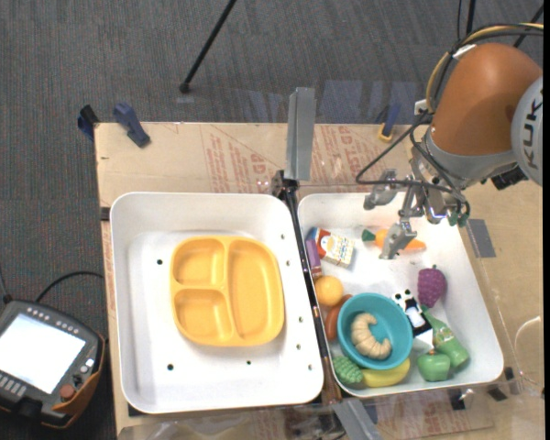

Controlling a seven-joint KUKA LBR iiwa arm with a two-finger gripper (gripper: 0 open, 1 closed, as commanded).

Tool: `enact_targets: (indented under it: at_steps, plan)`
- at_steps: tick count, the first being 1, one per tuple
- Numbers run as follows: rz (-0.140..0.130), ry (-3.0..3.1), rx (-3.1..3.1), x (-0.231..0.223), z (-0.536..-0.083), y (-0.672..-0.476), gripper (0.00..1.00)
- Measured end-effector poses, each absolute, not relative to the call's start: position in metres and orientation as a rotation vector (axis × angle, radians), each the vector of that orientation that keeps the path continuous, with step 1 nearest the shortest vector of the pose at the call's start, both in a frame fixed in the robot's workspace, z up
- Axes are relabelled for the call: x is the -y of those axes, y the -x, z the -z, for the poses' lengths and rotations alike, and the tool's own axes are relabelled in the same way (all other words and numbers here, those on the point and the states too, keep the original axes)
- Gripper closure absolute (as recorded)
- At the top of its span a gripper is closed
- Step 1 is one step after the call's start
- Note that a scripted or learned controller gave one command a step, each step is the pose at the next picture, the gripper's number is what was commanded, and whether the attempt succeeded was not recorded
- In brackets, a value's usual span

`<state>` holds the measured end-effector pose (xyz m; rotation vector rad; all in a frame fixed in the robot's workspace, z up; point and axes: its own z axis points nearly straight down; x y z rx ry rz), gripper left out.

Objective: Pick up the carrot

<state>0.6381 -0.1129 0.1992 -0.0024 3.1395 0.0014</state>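
The carrot (416,244) is small and orange with a green top, and it lies near the back of the right bin (481,310). My gripper (397,242) hangs from the grey and orange arm directly over the carrot's middle and hides part of it. Orange shows on both sides of the gripper tip. The carrot appears to rest on the bin floor.
The right bin also holds a small carton (337,247), an orange (328,291), purple grapes (431,285), a teal bowl (392,348) with a croissant, a green pepper (434,365) and a banana (387,375). A yellow divided plate (227,291) sits in the left bin (133,246).
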Motion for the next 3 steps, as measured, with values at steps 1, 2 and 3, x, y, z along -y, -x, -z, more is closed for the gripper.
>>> enact_targets:
  at_steps: [1, 2, 3]
  plan:
    - [-0.004, -0.027, -3.148, 0.143, -0.119, -0.643, 0.0]
    - [-0.002, -0.379, -3.119, 0.158, -0.087, -0.644, 0.0]
    - [-0.002, -0.367, -3.115, 0.155, -0.099, -0.647, 1.0]
